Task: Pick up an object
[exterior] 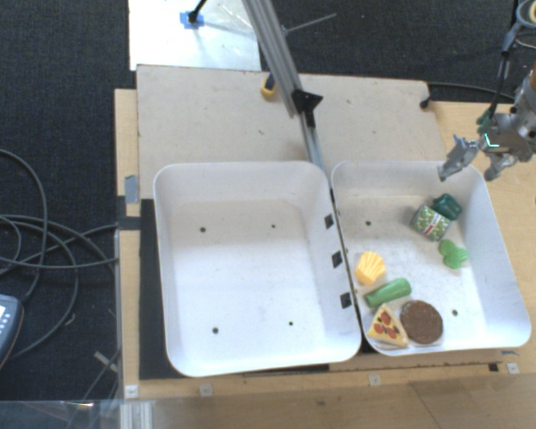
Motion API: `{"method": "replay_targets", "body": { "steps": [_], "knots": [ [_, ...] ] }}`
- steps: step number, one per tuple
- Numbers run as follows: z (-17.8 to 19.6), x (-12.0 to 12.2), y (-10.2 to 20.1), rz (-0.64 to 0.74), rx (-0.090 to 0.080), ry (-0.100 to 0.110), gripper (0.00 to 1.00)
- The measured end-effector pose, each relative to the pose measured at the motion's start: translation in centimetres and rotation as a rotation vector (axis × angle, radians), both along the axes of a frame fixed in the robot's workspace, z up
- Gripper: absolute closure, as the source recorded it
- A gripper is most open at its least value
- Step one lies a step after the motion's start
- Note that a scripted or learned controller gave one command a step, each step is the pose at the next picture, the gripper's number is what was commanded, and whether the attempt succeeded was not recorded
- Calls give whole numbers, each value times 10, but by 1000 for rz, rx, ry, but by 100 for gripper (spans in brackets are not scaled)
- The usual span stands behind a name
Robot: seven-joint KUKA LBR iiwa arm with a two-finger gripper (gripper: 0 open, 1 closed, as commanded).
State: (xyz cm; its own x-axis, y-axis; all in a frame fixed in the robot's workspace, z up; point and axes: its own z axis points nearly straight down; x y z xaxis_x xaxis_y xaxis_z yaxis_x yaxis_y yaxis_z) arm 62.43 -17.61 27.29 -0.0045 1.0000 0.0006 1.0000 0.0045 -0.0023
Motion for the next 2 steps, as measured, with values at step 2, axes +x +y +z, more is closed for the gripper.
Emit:
{"method": "replay_targets", "body": {
  "steps": [2],
  "knots": [
    [-51,7,9,2,0,0,0]
  ]
}}
